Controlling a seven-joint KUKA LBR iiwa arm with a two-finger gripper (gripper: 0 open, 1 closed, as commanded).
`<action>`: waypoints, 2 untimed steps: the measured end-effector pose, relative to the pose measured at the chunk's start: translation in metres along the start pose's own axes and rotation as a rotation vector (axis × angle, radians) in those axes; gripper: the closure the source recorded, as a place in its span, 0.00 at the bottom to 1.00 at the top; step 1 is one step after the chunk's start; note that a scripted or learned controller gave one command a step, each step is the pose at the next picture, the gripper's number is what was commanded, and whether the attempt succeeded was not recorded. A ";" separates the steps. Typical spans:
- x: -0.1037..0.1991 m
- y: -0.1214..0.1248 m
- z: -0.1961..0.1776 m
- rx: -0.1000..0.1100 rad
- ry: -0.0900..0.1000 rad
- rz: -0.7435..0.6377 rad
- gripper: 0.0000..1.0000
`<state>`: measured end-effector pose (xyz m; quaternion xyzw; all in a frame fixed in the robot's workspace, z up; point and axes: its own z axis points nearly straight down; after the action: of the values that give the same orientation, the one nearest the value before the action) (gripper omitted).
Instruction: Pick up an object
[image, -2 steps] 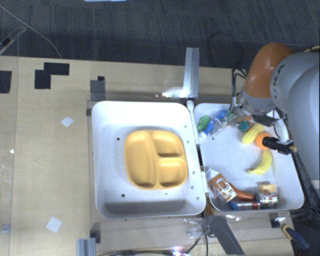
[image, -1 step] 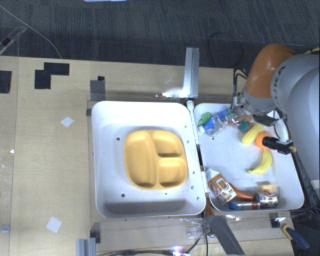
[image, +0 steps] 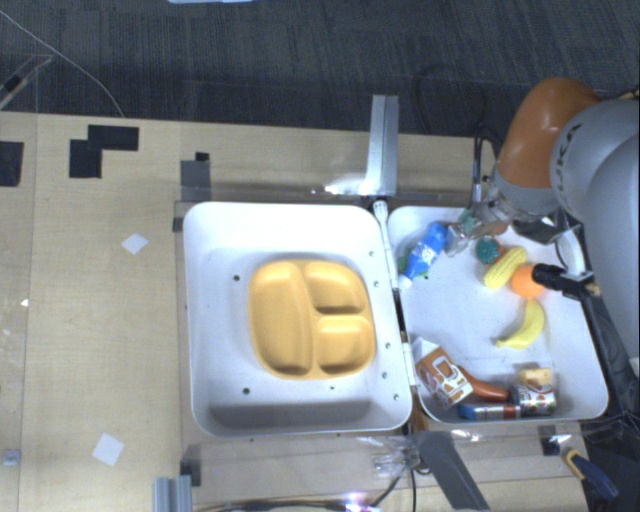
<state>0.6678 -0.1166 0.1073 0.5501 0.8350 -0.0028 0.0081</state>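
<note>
In the right bin (image: 570, 350) lie a blue bottle (image: 424, 251), a small teal ball (image: 487, 250), a yellow corn-like piece (image: 503, 267), an orange (image: 527, 283) and a banana (image: 525, 325). My gripper (image: 468, 237) hangs low over the bin's far side, between the blue bottle and the teal ball, close to both. I see nothing lifted. The grey arm with its orange band (image: 540, 130) comes in from the upper right and hides the bin's far right corner.
The left bin (image: 200, 330) holds a yellow divided tray (image: 308, 317). At the right bin's near edge sit a brown box (image: 443, 375), a red stick (image: 487, 391), a small can (image: 538, 402) and a tan block (image: 535, 377). A metal post (image: 383, 145) stands behind the bins.
</note>
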 end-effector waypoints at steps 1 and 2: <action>-0.003 0.002 0.012 0.006 0.013 0.076 1.00; 0.049 0.018 -0.084 -0.007 0.013 0.288 1.00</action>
<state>0.6636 -0.0631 0.1908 0.6641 0.7476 0.0049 0.0051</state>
